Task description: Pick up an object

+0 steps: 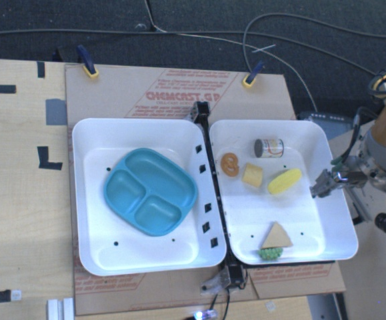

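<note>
The fingers point(321, 185) sit at the right-hand rim of the right bin point(316, 133), at the end of the grey arm point(369, 159) that reaches in from the right of the view. They show as a small dark wedge over the white wall. Whether they stand wide or narrow cannot be told from this angle, and nothing can be seen between them.

Nearest to the fingers, just inward on the bin floor, lies a yellow oblong piece point(285, 181), tilted with its far end higher in the view. Beyond it, further from the fingers, is a pale yellow block point(253, 176), close beside the oblong piece but apart from it. Further still, near the wall shared by the two bins, lies a brown ring-shaped piece point(230, 165). A small can point(269, 148) lies on its side above the block, well apart from the fingers. Down towards the near wall, below the fingers and inward, is a tan wedge point(277, 235) with a green strip point(270, 253) along its lower edge.

The left bin point(86, 179), far from the fingers, holds a blue divided plate point(151, 191). Both bins rest on a cardboard sheet point(179, 92) on the counter point(13, 179), and two clamps point(88, 63) grip the sheet's far edge.
</note>
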{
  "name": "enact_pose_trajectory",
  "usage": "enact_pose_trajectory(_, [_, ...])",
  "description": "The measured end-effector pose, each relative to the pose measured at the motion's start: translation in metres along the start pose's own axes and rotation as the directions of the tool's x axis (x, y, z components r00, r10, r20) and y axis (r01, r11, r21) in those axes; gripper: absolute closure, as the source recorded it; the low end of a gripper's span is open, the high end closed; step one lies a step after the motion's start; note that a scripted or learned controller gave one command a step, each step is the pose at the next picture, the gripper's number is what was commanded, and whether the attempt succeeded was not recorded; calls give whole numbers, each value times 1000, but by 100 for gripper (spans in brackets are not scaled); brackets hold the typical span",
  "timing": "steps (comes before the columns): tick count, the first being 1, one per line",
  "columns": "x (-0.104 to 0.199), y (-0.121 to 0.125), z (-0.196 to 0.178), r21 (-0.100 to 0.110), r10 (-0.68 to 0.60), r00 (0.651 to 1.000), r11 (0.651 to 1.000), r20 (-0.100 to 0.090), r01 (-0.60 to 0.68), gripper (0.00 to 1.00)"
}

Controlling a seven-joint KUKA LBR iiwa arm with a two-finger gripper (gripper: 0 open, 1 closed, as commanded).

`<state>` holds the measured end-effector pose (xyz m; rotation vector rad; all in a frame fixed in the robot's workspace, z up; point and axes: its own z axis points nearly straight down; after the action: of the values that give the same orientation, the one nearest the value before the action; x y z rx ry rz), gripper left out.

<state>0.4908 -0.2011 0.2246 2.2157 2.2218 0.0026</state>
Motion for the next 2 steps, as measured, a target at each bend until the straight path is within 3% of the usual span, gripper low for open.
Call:
enact_pose_trajectory(1, [0,1,-17,2,1,1000,1000,-1,-1,100])
enact_pose_trajectory(2, [51,3,-20,4,-4,1000,1000,-3,4,100])
